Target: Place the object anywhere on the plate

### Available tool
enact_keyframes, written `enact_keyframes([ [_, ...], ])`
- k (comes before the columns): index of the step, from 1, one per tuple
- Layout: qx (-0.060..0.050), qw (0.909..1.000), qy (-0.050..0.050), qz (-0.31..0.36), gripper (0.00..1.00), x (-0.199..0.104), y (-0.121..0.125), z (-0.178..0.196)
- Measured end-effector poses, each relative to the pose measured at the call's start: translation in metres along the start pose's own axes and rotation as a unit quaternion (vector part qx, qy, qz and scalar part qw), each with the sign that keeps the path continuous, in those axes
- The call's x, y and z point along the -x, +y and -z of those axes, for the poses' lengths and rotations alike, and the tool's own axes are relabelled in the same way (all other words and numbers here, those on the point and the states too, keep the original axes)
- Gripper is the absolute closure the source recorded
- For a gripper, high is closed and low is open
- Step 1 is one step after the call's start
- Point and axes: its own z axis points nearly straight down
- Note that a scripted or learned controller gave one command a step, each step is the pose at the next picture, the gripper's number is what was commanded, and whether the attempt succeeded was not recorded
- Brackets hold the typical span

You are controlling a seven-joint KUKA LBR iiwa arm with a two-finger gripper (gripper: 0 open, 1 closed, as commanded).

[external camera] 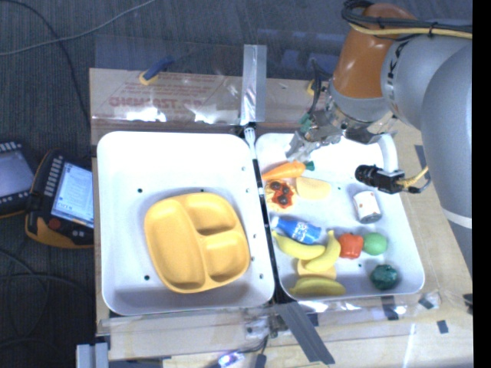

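- From my console I see the gripper (307, 146) hanging over the far left corner of the right bin (405, 228), just above the orange carrot-like piece (282, 170); I cannot tell from this angle how its fingers stand, and nothing shows between them.
- I take that carrot piece to be the object to move. It lies at the far left of the right bin, close to the wall between the bins, touching a dark-spotted orange toy (282, 194) just nearer the camera.
- It looks like light, rigid toy plastic, smooth and probably slippery, tapered toward one end. I would close across its thicker middle, not the narrow tip, so it does not squirt out.
- The yellow plate (197, 240) sits in the left bin (123, 167), compartments bare, well apart from the pile.
- Neighbours crowd the pick: a pale yellow wedge (313, 188) just beside it, a blue bottle (300, 231) and bananas (316, 263) nearer the front.
- The bin wall and the divider strip (261, 198) leave little room on the left, so I judge a finger could catch there or nudge the spotted toy.
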Motion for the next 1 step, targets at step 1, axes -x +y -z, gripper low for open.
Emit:
enact_keyframes([
  [1,0.001,0.9889,0.0,0.148,1.0,-0.1073,-0.0235,-0.0086],
])
